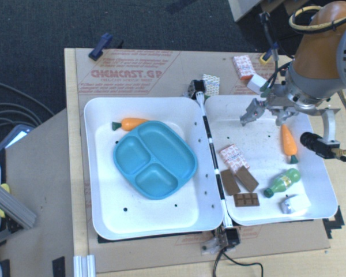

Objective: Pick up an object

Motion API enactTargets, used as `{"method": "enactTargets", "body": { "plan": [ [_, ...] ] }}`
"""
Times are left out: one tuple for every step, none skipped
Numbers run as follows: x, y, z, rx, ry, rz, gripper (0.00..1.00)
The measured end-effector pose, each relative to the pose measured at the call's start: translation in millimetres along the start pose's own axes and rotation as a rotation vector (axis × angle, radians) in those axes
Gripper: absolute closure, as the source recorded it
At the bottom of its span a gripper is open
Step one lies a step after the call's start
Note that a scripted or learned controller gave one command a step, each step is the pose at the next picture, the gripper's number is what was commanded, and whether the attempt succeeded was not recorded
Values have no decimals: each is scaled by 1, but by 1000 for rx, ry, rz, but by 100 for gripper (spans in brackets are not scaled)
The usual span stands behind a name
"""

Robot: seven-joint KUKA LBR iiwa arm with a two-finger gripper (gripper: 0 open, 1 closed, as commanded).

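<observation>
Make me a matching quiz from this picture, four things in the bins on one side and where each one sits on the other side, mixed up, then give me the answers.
Things:
1. blue divided plate
2. green bottle
3. carrot in the right bin
4. carrot in the left bin

Places:
A. lying near the right bin's right wall, just below the claw
B. tucked against the plate's upper left edge
C. middle of the left bin
D. lower right part of the right bin, lying on its side

Pairs: 1-C, 2-D, 3-A, 4-B
</observation>
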State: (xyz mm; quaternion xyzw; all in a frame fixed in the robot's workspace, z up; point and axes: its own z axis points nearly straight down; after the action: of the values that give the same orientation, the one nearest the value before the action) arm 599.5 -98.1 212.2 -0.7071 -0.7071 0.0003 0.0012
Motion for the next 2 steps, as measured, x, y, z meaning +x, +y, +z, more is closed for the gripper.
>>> {"method": "enactTargets", "body": {
  "plan": [
    [1, -91, 46, 0, 0, 1, 0],
    [1, -94, 126, -6, -3, 2, 0]
  ]
}}
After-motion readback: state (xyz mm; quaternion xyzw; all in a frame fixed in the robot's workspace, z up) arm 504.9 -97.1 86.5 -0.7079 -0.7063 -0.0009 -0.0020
